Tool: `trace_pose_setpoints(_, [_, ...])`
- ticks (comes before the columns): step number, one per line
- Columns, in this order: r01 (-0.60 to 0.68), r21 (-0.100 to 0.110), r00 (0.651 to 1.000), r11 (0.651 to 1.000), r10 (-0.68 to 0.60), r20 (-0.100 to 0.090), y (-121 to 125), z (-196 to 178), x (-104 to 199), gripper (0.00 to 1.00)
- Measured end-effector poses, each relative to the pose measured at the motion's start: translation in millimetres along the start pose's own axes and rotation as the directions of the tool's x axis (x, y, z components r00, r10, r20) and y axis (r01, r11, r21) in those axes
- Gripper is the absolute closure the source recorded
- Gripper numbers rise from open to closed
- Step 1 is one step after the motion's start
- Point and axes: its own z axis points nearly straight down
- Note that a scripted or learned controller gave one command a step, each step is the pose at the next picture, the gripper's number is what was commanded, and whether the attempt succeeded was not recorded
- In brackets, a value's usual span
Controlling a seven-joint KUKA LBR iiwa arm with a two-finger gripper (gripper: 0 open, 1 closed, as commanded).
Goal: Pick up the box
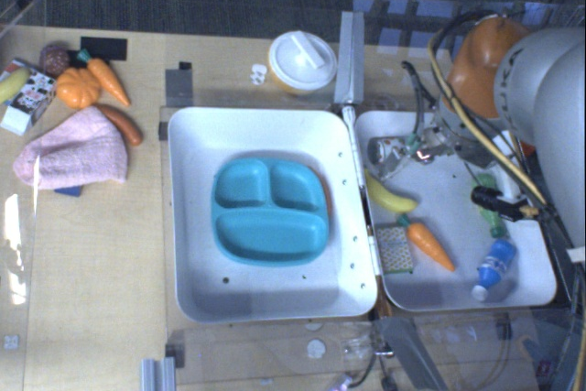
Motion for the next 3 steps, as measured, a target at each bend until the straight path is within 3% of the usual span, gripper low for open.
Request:
trace_pose_setpoints(1, [0.005,-0.005,1.000,1.000,-0.005,0.004,3,-13,0,1.00])
trace_pose_setpoints(2, [0.005,-0.007,1.000,1.000,-0.005,0.004,3,-13,0,0.00])
trace_pose_setpoints(3, [-0.292,0.056,0.956,0.955,0.292,-0.001,16,2,-8,0.00])
